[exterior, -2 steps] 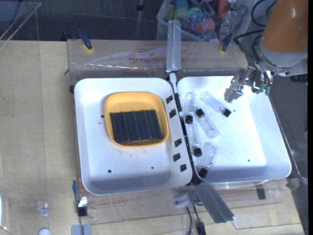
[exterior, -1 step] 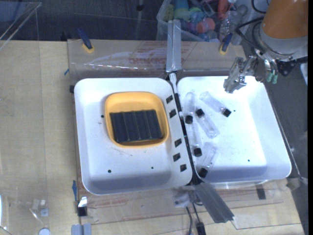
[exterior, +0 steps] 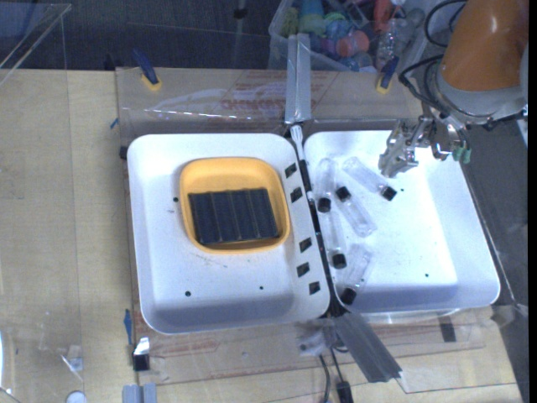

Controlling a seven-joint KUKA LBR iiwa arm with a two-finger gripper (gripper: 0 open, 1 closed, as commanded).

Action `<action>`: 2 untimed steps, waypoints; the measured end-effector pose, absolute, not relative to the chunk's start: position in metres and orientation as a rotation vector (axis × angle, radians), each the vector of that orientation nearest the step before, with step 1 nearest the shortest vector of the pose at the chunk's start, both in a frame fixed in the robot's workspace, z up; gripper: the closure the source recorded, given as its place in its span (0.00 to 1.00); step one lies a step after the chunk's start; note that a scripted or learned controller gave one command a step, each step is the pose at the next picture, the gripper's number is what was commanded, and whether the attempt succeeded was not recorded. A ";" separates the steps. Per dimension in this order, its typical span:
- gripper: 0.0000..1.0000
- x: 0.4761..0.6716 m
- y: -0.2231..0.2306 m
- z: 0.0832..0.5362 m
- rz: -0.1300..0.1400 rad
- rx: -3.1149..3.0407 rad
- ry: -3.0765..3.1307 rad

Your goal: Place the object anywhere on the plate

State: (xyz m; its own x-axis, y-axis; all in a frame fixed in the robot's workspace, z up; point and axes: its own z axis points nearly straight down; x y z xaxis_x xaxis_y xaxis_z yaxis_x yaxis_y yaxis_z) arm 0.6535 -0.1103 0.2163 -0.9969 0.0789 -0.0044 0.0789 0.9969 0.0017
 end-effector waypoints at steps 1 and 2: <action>0.00 0.654 -0.110 0.216 0.003 0.124 3.135; 0.00 0.648 -0.173 0.323 -0.001 -0.515 3.088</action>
State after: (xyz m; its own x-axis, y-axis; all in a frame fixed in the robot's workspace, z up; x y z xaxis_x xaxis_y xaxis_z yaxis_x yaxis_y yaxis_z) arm 0.6481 -0.1728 0.3226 -0.9458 -0.3246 -0.0108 -0.3246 0.9458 -0.0027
